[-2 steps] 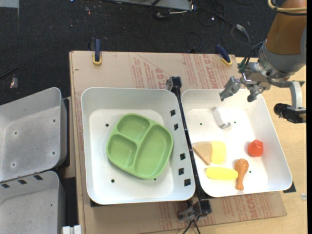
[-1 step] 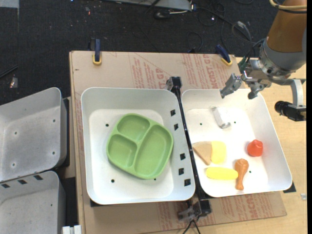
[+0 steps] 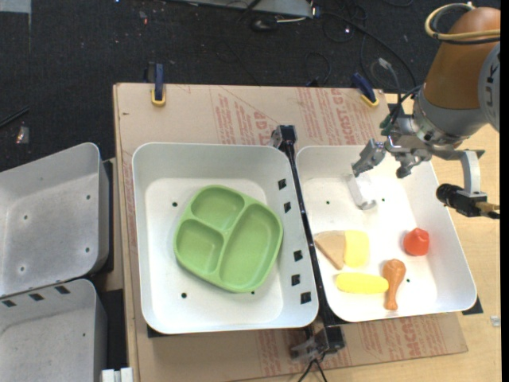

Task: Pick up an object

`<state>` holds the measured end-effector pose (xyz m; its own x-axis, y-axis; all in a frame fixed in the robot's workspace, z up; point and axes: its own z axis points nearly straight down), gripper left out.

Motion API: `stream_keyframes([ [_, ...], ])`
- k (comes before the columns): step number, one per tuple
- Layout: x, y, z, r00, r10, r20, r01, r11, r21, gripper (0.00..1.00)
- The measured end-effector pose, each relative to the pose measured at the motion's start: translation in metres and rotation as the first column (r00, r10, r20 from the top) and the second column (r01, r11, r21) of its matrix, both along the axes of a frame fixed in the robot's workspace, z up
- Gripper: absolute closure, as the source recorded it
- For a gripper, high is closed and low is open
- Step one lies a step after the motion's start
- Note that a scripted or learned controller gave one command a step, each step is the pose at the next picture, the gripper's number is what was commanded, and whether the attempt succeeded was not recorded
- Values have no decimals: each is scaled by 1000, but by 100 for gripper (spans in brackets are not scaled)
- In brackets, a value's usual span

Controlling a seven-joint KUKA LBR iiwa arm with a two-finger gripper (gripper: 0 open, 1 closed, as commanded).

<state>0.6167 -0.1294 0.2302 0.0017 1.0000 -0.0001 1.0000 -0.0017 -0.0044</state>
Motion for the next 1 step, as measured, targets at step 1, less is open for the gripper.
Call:
stream_keyframes([
  [1,-4,9,-59,1000,0,-1,0,1000,1,0],
])
